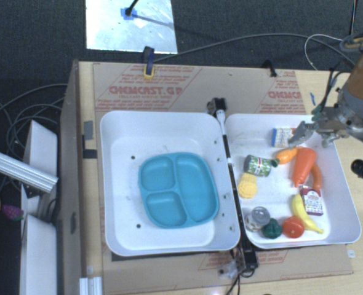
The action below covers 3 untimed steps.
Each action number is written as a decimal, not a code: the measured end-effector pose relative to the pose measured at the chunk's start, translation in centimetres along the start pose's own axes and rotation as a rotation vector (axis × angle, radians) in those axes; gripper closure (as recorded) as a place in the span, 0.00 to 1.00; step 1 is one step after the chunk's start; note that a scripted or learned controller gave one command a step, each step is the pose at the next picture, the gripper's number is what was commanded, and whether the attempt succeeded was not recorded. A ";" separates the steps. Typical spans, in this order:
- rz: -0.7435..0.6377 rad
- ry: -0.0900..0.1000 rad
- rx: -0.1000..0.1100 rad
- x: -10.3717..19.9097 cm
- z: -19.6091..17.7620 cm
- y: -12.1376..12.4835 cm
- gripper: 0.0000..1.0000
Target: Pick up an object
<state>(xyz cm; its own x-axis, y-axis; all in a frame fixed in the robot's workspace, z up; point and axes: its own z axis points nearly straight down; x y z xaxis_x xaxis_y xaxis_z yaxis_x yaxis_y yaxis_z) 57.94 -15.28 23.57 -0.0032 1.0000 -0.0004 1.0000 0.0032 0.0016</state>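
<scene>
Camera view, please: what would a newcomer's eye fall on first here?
The blue divided plate lying alone in the left bin stands out most. Next, the right bin holds a colourful jumble of toy food, with a large orange carrot just below the pincer at its upper right.

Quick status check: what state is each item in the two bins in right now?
Blue tray: flat in left bin, compartments bare.
Can: on its side.
Carrot: lying flat, right bin.
Banana: lying flat beside tomato.
Tool: over right bin's far edge.

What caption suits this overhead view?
Arm's hand over right bin of toy food; blue tray in left bin.
</scene>
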 end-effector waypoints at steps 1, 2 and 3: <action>0.001 0.000 -0.001 -3.5 14.1 -1.9 0.00; 0.002 0.000 0.001 -3.1 15.2 -6.7 0.00; 0.000 -0.001 -0.002 -4.0 14.8 1.7 0.00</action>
<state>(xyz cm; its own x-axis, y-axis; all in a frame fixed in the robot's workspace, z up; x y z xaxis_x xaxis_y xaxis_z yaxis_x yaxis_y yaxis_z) 59.72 -19.27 8.77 -0.0036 1.0000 -0.0011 1.0000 0.0036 0.0034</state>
